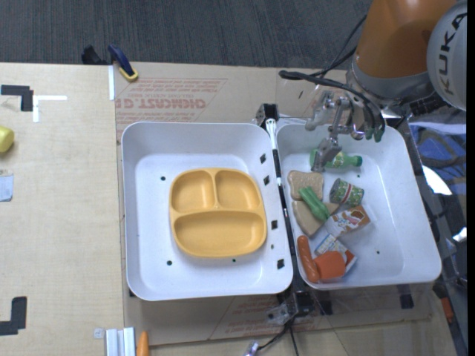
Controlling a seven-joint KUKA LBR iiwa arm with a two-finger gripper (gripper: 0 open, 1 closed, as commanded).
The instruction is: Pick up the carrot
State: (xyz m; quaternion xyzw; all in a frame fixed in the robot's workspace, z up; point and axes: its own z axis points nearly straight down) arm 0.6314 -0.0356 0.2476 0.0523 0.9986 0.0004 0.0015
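I see the tabletop (59,236) carrying two white bins; the left bin (141,258) holds a yellow divided plate (218,212). The right bin (401,221) holds toy foods. The pincer (326,154) hangs near the bin's far end, its grip unclear to me. The carrot (308,259) lies at the near-left corner, well apart.

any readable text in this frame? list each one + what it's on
"KU": large dark letters on the grey arm housing at the upper right, cut off by the frame edge.
Red print on the cardboard sheet behind the bins: it appears upside down and mirrored, too blurred to read.
Labels on the small green can and the carton in the right bin: too small to read.
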